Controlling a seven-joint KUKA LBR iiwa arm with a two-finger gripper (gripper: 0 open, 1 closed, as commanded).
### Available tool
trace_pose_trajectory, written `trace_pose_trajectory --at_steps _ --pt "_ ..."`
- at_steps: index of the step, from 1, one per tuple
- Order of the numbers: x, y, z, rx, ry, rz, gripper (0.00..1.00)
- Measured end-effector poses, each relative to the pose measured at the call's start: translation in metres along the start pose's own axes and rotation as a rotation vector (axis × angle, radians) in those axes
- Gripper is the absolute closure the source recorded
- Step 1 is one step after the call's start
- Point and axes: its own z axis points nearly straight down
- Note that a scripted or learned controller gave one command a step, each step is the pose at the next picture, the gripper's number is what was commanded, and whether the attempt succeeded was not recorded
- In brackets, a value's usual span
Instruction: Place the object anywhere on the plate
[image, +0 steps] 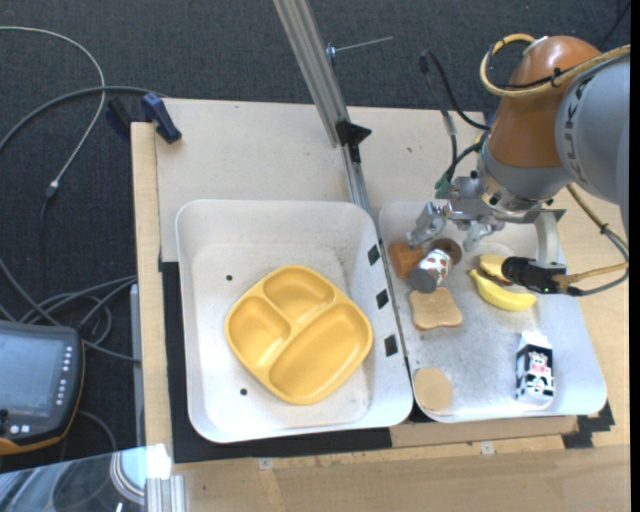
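A yellow three-compartment plate (298, 332) lies in the left bin (200, 225). My gripper (453, 228) hangs over the back of the right bin (575, 330), open, with nothing between its fingers. Just below it a small can with a red and white label (436, 266) lies on its side, touching a brown piece (403, 259) at the bin's left wall. A banana (497, 287) lies to the right of the can, and a slice of toast (435, 310) sits in front of it.
A black and white milk carton (536, 373) stands at the right bin's front right, and a round cookie (433, 388) lies at its front left. A metal pole (322, 85) slants across the bench's back. Cables trail off the arm to the right.
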Motion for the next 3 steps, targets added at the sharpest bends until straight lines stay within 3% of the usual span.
trace_pose_trajectory --at_steps 1,2,3 --pt "0.036 -0.024 -0.001 -0.001 0.000 0.000 0.00" --pt "0.034 -0.022 -0.012 -0.005 0.001 0.003 1.00" --pt "0.080 -0.040 0.000 0.000 0.001 -0.002 1.00"
